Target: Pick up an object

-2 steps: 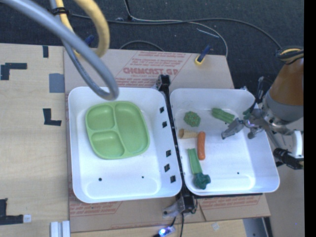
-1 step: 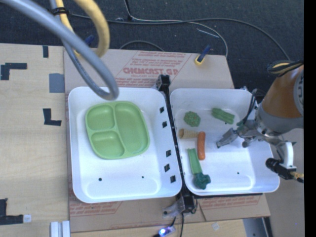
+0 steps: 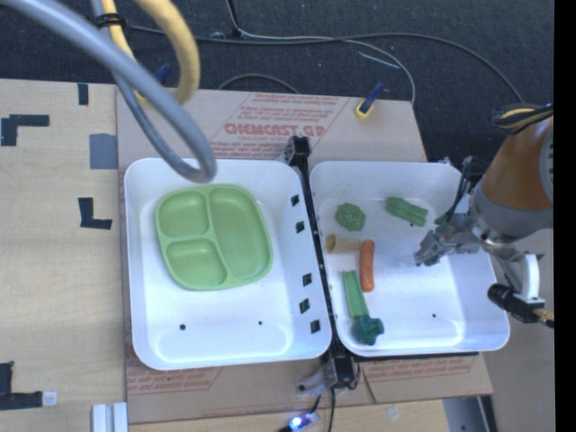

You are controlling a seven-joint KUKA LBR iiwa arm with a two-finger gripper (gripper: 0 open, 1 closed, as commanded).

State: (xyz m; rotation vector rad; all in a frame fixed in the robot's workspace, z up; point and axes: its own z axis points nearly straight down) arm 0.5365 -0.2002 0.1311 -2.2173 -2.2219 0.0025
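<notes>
The right bin (image 3: 468,327) holds several small toy foods. A round green leafy piece (image 3: 350,215) and a short green chunk (image 3: 407,210) lie toward its far side. An orange sausage-shaped piece (image 3: 367,265) lies in the middle, with a small tan piece (image 3: 341,243) just left of it. A long green stalk with a dark bushy head (image 3: 358,306) lies near the front left. My gripper (image 3: 432,249) hangs low over the bin's right half, right of the orange piece and below the green chunk. Nothing shows in its grasp.
The left bin (image 3: 144,327) holds a green divided plate (image 3: 214,237). A black divider with clips (image 3: 310,259) runs between the bins. A grey hose (image 3: 135,70) and a yellow hose (image 3: 175,34) cross the upper left. Cables trail along the back.
</notes>
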